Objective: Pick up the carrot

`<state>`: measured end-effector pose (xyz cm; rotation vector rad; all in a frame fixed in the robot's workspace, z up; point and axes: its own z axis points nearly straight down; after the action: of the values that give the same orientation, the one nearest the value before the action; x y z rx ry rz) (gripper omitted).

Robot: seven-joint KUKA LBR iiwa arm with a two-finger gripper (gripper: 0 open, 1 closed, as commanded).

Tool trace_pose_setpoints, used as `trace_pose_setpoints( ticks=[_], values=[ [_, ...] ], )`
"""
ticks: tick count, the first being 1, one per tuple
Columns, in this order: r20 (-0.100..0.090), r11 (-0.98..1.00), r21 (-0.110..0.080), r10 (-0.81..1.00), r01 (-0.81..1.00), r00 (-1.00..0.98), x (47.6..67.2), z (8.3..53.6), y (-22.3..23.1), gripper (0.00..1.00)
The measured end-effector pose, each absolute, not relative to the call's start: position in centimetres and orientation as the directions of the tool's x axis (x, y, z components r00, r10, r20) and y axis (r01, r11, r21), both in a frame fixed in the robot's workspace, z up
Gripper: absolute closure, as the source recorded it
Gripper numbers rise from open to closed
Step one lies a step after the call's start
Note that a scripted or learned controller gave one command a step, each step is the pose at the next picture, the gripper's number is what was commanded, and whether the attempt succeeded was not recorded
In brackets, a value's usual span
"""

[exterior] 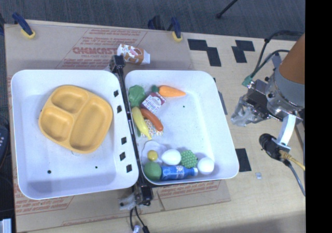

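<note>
Your jaws sit outside the right bin, over the bare surface just beyond its right wall; whether they stand wide or narrow you cannot tell from this slant; nothing shows between them.

The carrot lies in the right bin near the back wall, tip pointing right, well apart from the jaws; just beside it to the left are a red-and-white packet and a green vegetable; right of it the bin floor is bare, which I judge the easier side to come in from.

Further forward lie a banana, a sausage, two white eggs, a blue bottle; none crowd the carrot.

The left bin holds a yellow tray.

Progress: none to record; the carrot rests untouched; approach, descent, closing and lift all remain.
</note>
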<state>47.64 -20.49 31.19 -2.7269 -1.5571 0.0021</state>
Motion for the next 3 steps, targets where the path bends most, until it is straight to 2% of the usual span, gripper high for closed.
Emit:
trace_pose_setpoints(
  ticks=[1, 2, 3],
  values=[
    [-0.001, -0.645, -0.009, 0.765, 0.765, 0.645, 47.5, 13.1, -16.0, 1.00],
    [-0.001, -0.530, -0.002, 0.848, 0.848, 0.530, 47.8, 25.9, -20.3, 1.00],
    [0.000, -0.530, -0.003, 0.848, 0.848, 0.530, 47.8, 25.8, -20.2, 0.00]
  ],
)
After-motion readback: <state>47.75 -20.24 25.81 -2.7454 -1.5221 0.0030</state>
